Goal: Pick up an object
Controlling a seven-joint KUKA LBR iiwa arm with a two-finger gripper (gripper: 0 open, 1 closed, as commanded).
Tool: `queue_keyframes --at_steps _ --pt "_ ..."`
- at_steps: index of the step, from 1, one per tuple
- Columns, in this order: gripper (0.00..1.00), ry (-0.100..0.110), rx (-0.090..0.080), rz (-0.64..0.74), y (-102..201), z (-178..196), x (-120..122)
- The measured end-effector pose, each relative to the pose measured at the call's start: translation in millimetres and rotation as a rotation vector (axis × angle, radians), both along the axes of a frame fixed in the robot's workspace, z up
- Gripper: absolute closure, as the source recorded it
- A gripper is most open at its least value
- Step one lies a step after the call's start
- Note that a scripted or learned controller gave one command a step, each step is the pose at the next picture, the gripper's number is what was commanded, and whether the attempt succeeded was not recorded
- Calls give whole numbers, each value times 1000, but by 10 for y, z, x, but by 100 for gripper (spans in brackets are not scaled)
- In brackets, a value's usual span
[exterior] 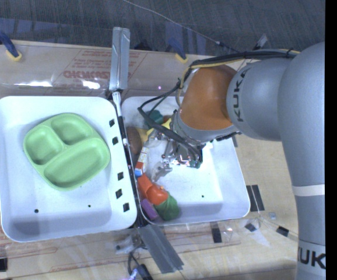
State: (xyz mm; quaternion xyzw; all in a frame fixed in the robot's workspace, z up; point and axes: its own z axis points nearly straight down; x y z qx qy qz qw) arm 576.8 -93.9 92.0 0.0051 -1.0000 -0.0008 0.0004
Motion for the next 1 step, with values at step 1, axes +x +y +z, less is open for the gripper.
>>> queue_keyframes --at_steps 1 --pt "0 -13 -7 274 -375 1666 384"
